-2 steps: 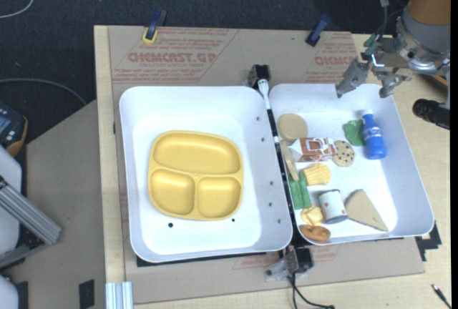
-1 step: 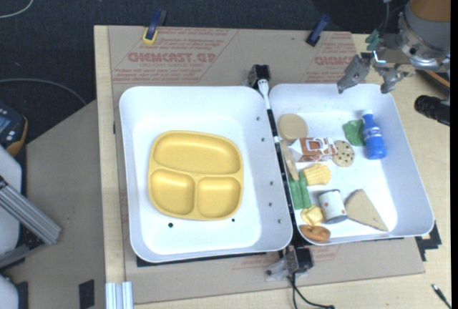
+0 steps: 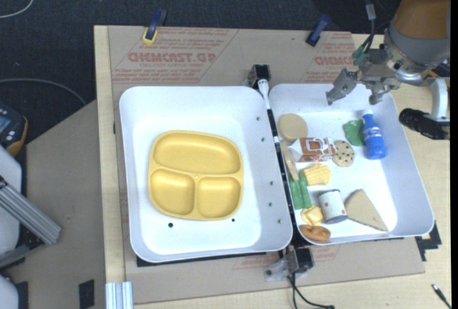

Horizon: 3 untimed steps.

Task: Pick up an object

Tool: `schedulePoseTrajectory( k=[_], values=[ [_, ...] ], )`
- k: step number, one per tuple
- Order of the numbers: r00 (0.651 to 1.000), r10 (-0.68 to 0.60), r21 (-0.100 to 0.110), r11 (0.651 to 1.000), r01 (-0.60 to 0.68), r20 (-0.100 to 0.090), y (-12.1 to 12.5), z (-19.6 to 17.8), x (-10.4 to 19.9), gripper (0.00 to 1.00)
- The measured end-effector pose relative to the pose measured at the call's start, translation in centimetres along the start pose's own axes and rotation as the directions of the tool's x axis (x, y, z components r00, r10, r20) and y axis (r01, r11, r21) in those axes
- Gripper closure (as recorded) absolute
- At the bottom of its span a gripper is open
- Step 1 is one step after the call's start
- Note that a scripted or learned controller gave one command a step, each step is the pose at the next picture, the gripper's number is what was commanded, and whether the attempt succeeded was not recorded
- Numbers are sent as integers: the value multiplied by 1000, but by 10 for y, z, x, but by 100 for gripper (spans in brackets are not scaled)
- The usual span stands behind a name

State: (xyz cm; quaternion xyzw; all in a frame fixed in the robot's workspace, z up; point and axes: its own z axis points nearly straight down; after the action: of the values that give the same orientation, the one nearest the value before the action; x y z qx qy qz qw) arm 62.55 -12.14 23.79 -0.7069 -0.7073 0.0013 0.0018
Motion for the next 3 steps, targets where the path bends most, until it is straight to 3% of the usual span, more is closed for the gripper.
schedulePoseTrajectory(
  k=[3],
  values=[
    [1000,1,2,1000,-1,-1,3,140,4,0]
  ],
)
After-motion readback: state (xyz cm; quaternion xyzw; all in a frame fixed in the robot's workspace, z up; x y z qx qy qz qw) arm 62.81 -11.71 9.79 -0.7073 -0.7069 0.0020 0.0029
